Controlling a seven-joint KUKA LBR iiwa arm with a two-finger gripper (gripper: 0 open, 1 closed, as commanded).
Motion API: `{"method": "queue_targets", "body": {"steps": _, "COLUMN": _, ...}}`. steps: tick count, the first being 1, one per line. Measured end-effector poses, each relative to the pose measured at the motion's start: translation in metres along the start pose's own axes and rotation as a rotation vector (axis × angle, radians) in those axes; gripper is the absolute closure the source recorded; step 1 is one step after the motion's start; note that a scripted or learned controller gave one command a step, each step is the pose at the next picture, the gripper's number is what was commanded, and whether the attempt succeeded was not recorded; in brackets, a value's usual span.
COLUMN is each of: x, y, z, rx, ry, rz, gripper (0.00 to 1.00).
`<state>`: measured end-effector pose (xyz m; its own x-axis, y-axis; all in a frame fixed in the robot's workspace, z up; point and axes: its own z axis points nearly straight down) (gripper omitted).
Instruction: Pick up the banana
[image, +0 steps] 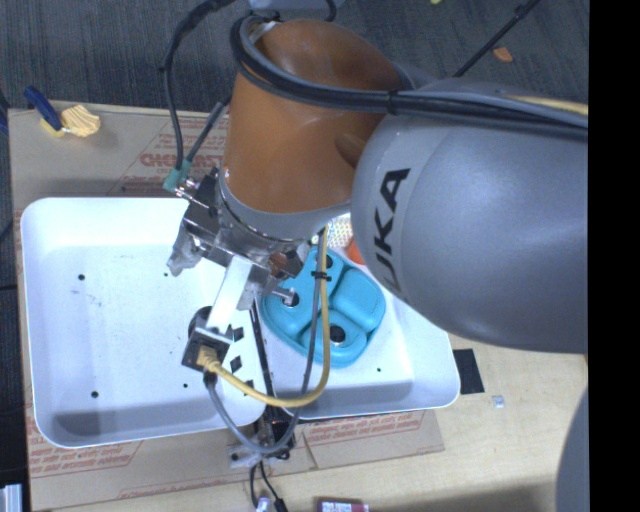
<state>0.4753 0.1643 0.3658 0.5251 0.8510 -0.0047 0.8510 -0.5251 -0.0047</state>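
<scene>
My gripper (196, 250) hangs low over the middle of a white bin (60, 300), below the orange band of the wrist. The wrist and the big grey arm cover the gripper from above, so its tips are hard to make out and nothing can be seen held. A turquoise plastic object (345, 310) lies in the bin just right of the gripper, partly under the arm. A small orange-and-white speckled piece (341, 232) peeks out beside the arm's edge. The arm hides the bin's back right part and whatever lies there.
The bin's left half shows bare white floor with a few dark specks. The bin rests on brown cardboard (130, 150). A small yellow and blue item (72, 120) lies on the cardboard at the top left, outside the bin.
</scene>
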Motion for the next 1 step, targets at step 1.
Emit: {"method": "queue_targets", "body": {"steps": 1, "x": -0.0040, "y": 0.0251, "z": -0.1771, "rx": -0.004, "ry": 0.004, "rz": -0.052, "gripper": 0.00}}
